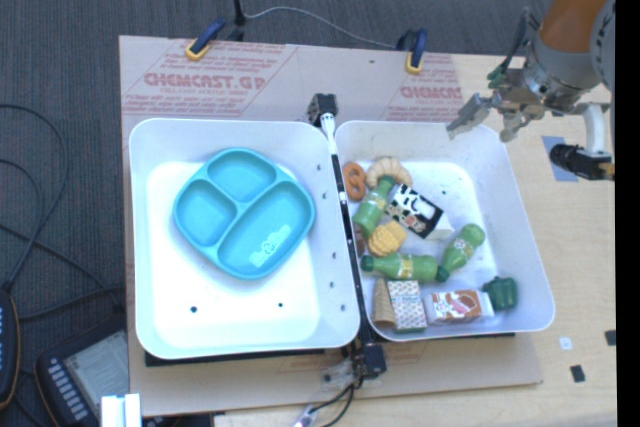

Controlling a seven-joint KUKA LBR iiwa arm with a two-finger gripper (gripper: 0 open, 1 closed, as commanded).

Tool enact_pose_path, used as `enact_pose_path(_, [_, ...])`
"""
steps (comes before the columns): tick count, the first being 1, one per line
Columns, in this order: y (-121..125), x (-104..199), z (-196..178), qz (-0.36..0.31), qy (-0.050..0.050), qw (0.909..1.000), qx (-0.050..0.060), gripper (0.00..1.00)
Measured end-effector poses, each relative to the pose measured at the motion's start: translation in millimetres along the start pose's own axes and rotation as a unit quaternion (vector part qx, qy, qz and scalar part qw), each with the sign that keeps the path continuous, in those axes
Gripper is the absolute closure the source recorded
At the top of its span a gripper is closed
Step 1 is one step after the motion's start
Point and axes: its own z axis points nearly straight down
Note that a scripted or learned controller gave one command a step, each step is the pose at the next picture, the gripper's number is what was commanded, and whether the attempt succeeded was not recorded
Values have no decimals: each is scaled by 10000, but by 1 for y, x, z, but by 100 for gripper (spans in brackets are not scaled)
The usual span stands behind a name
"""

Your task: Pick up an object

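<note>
The right bin (520, 215) holds several toy foods: a pretzel (353, 178), a bread piece (386, 171), a black-and-white cow-print carton (414, 209), a yellow corn piece (386, 239), three green bottles (405, 266), a checkered brown box (401, 304), an orange carton (458, 305) and a green pepper (501, 292). My gripper (481, 127) hovers over the bin's far right rim, above and apart from the pile. It is open, with nothing between its fingers.
The left bin (170, 315) holds a blue three-section plate (243, 211). A divider rail (342, 225) runs between the bins. Two clamps (414, 50) pin the cardboard base at the far edge. Cables lie on the dark floor at the left.
</note>
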Motion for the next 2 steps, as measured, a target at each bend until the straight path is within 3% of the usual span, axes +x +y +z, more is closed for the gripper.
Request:
enact_pose_path(1, [-43,88,93,-5,8,10000,17,0])
enact_pose_path(2, [-67,5,119,-8,0,10000,-30,0])
